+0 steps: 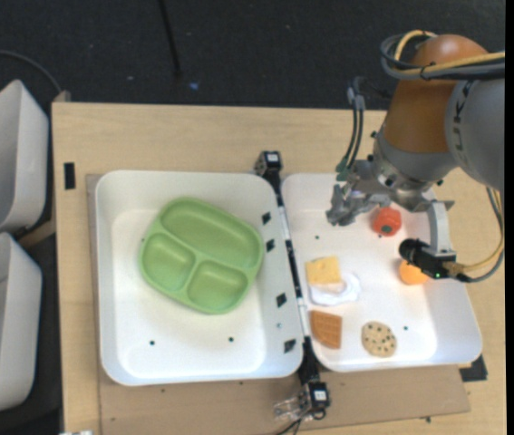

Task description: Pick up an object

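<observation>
The one camera looks down on a wooden bench (pixel 193 139) bearing two white bins, and the yellow cheese slice (pixel 324 270) in the right bin (pixel 451 320) serves as the marker for everything else. Up and to the right of the cheese hangs the gripper (pixel 365 208), lowered over the bin's far half beneath the grey and orange arm (pixel 429 89); how far its fingers are spread cannot be told, and nothing is seen between them. Just right of the gripper lies a small red tomato-like piece (pixel 385 222). Further right of the cheese sits an orange piece (pixel 412 273). Touching the cheese on its lower right is a white piece (pixel 344 289). Below the cheese lies an orange-brown slab (pixel 327 330), and beside that a chocolate-chip cookie (pixel 379 339). Well left of the cheese, the left bin (pixel 121 333) holds a green divided plate (pixel 201 255).
</observation>
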Robot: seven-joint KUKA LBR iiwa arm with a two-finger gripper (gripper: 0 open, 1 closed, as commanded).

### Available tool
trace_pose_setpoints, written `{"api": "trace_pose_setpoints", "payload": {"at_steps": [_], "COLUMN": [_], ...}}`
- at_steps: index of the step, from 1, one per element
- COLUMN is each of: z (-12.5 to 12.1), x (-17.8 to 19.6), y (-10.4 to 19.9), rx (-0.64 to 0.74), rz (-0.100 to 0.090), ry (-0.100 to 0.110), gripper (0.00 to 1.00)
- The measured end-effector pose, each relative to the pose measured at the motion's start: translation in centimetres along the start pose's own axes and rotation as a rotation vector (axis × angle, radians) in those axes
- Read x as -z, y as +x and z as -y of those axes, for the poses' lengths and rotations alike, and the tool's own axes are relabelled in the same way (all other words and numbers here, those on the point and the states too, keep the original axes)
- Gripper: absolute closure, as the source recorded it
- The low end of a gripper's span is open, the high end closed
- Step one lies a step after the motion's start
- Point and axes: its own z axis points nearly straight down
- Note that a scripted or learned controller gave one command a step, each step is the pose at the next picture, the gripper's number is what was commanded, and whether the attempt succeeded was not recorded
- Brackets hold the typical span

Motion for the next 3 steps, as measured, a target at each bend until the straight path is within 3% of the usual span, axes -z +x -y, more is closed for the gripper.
{"api": "trace_pose_setpoints", "payload": {"at_steps": [2, 3], "z": [-2.6, -5.4], "x": [-0.9, -0.2], "y": [9.7, 14.4], "rx": [0.001, 0.001], "rz": [0.0, -0.001], "ry": [-0.003, -0.005], "gripper": [1.0, 1.0]}}
